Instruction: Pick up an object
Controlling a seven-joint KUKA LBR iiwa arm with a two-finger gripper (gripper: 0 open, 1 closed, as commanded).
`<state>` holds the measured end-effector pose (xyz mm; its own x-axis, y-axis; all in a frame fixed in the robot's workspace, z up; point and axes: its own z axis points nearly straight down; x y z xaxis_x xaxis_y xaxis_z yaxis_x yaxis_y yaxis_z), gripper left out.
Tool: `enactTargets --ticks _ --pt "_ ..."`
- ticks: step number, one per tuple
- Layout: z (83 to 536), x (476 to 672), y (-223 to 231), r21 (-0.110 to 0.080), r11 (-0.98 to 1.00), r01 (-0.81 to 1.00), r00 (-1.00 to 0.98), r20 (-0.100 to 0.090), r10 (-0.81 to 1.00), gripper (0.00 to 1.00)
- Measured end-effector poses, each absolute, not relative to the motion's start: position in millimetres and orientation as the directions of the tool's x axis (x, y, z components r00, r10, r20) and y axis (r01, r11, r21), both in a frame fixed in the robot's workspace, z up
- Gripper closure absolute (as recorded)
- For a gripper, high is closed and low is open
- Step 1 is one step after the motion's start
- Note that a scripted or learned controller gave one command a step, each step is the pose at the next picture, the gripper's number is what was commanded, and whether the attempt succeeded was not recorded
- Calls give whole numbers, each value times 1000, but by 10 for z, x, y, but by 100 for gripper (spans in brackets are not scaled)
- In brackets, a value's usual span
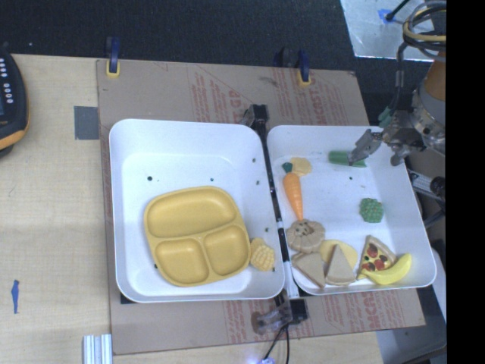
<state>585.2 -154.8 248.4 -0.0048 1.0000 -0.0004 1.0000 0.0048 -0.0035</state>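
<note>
Not done yet: no toy lifted, all of the picking up left to do. Hanging over the far right corner of the shallow white right-hand bin [326,130], the grey two-finger gripper [381,152], spread open, with nothing between its fingers. Just beside its left finger, near the far wall of that bin, a small flat dark green piece [342,158], maybe touching the fingertip, too small to tell for sure. Lying flat on the floor of that bin, so not picked up. Lots of other toys to choose from in the same bin: a long orange toy carrot [293,194] and a little pale yellow piece [301,166] along its left wall, a bumpy green toy broccoli [370,209] out in the middle right part, and, bunched along its near wall, a round brown cookie [305,235], tan bread slices [326,265], a pizza slice [373,255] and a yellow banana [390,270]. Plenty of bare white floor in the middle of that bin, so good open room for coming down on the green piece or the broccoli. Tighter by the near wall: toys touching each other, and the banana right up against the rim. Walls close by at the far right corner, so probably little room there for wide moves.
</note>
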Motion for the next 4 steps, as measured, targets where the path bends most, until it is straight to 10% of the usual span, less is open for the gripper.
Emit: enactTargets --ticks 2,3,4 --pt "1023 6487 -913 -2 8 1000 -8 -1 1000 0" --pt "1152 6488 -933 -1 8 1000 -8 -3 1000 100" --pt "1148 6486 -933 -2 8 1000 -8 -3 1000 0"
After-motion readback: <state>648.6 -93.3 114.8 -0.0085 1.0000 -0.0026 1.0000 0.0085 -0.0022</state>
